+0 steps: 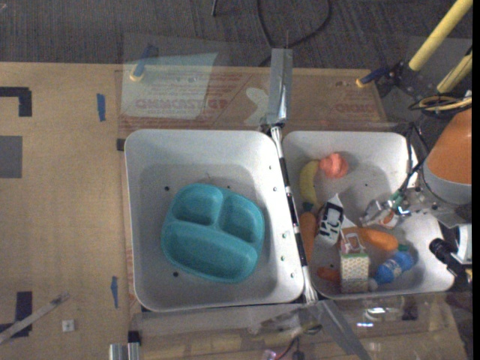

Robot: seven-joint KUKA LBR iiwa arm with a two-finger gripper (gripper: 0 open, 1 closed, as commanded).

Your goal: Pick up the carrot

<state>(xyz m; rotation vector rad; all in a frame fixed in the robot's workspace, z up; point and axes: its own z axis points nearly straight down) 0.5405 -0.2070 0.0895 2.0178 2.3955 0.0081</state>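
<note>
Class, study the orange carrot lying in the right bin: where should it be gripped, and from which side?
Probably grip the carrot across its thicker middle, coming straight down from above. It lies flat, pointing left-right, so fingers would close across its narrow width. The carton and blue bottle crowd its near side, so stay toward the far side.

Tan bench (60, 223), blue tape marks (100, 107); dark, perhaps carpeted floor (112, 13).
</note>
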